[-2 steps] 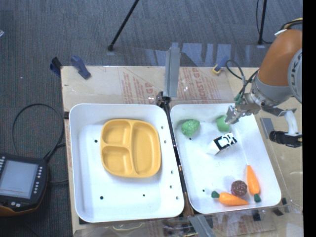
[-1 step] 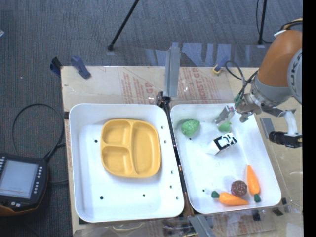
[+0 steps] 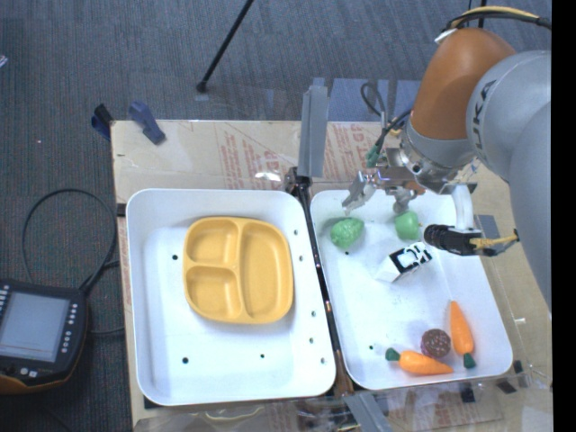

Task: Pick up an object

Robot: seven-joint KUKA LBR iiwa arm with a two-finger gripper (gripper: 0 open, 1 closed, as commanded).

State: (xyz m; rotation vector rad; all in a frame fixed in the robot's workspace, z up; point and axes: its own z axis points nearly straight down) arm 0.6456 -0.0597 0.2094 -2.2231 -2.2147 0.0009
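Gripper [image 3: 379,193] hangs over far end of right bin [image 3: 468,282], fingers spread wide, nothing between them. Two green lumps below: one [image 3: 346,232] under left finger, other [image 3: 408,224] under right. Best bet: pick one, centre over it, drop straight, close slowly. Carrots [image 3: 423,362] lie well apart, near front.

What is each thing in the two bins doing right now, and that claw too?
gripper: open, above the right bin's far end, holding nothing.
green objects and: lying loose below the fingers.
black-and-white box: tilted, mid-bin.
two carrots: lying flat, near corner.
brown ball: between the carrots.
yellow tray: flat in the left bin.
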